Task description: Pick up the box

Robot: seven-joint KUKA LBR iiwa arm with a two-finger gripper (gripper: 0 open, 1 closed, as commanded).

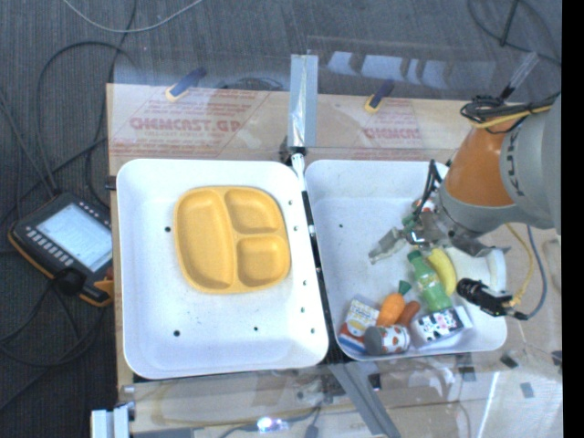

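while hand (391, 242) hovers, box (361, 316) below-left

One fixed camera here, mounted high above the bench (219, 126) and looking down at a slant, so the bench's far edge sits toward the top of the picture. It's far enough back to take in both white bins whole, the left bin (137, 272) and the right bin (356, 199), plus dark floor beyond. The arm (506, 176) enters from the right side of the picture.
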